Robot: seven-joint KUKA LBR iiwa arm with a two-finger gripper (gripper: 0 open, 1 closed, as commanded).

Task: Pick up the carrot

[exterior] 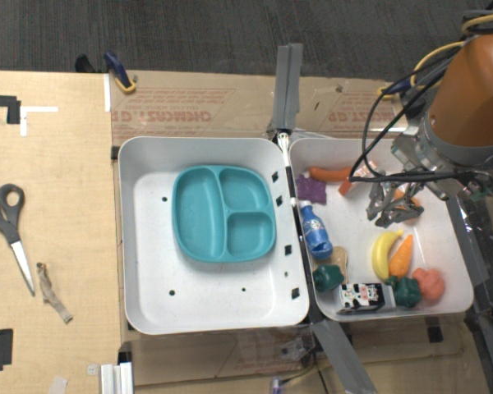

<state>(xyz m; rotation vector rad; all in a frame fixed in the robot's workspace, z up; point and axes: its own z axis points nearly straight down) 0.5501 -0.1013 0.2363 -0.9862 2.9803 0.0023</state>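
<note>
Carrot lies in the right bin, just beside the banana, long axis near upright in view, narrow tip toward the gripper above. Whether its fingers grip cannot be told.

A single fixed camera looks down on the bench at a slant from above, far enough to take in both white bins: the left bin and the right bin. The arm enters from the right edge.
</note>
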